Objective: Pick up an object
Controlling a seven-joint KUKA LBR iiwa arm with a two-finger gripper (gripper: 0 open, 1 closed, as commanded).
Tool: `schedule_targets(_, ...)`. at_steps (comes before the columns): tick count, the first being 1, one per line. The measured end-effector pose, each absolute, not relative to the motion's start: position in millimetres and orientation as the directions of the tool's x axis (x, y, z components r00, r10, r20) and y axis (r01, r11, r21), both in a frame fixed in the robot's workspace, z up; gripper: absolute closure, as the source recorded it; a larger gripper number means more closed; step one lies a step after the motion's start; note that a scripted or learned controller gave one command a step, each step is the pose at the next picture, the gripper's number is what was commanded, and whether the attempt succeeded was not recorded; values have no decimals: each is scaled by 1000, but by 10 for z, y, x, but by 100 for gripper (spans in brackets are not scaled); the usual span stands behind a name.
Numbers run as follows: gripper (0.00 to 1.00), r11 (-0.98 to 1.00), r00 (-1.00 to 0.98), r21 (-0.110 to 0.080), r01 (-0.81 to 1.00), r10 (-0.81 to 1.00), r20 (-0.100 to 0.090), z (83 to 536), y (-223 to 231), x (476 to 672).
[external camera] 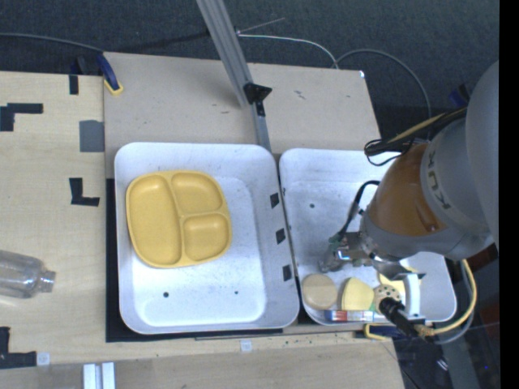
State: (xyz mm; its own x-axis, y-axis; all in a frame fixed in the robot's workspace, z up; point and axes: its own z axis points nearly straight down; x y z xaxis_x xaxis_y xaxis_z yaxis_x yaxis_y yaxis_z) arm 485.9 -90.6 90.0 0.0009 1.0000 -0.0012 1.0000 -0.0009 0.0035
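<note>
In the right bin (324, 177), two small pale objects lie near the front wall: a tan round piece (319, 291) and a yellowish piece (355, 293) beside it. A thin red-and-white item (349, 317) lies along the front edge below them. My gripper (340, 254) is low in the bin, just above and behind the tan piece, under the orange-banded wrist (405, 201). The arm hides much of the bin's right half.
A yellow divided tray (177, 217) sits in the left bin (195, 314), toward its back left. A metal pole (223, 35) slants over the bench at the back. A clear bottle (20, 274) lies on the table at far left.
</note>
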Motion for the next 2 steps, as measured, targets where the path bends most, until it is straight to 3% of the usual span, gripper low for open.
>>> schedule_targets(1, 100, 1, -1, -5, 1000, 1000, 5, 898, -946, 5013)
schedule_targets(2, 100, -1, 1, 3, 1000, 1000, -2, 901, -919, 4858)
